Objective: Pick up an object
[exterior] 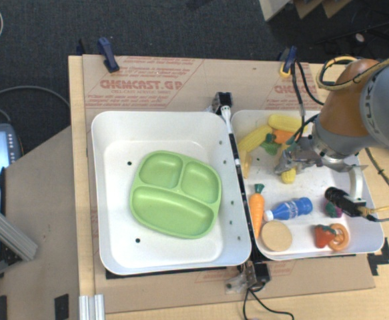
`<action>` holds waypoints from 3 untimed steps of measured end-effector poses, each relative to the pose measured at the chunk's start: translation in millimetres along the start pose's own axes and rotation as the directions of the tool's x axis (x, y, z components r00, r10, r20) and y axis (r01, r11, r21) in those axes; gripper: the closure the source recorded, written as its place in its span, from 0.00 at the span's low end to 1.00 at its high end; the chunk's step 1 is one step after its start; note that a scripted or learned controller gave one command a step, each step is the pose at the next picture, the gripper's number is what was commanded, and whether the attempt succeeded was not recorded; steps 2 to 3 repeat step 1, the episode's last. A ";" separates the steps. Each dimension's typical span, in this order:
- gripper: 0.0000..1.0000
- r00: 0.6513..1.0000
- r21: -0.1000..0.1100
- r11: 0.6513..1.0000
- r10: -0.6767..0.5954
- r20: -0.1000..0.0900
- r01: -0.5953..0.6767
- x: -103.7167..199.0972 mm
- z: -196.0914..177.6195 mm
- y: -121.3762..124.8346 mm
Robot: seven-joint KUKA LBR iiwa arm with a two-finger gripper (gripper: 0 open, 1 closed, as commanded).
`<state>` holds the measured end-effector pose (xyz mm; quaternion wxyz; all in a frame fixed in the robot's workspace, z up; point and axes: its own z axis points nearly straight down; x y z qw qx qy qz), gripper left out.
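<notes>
On the left of the counter [81,179] sits a white bin [107,179] with a green plate [174,193] in it. The next bin [311,187] is full of toys. A carrot [256,212] lies by its left wall, with a round tan disc [276,235] and a blue bottle [291,209] close by. A little yellow piece [287,177] lies in the middle, right under the gripper [293,160] and touching its tip. I cannot tell if the gripper is open or closed. Farther right is a red and orange toy [332,237].
</notes>
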<state>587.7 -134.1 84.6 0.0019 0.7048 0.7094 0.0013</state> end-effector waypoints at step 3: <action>1.00 1.000 -0.007 1.000 -0.004 -0.004 0.004 82.8 -107.2 -4.0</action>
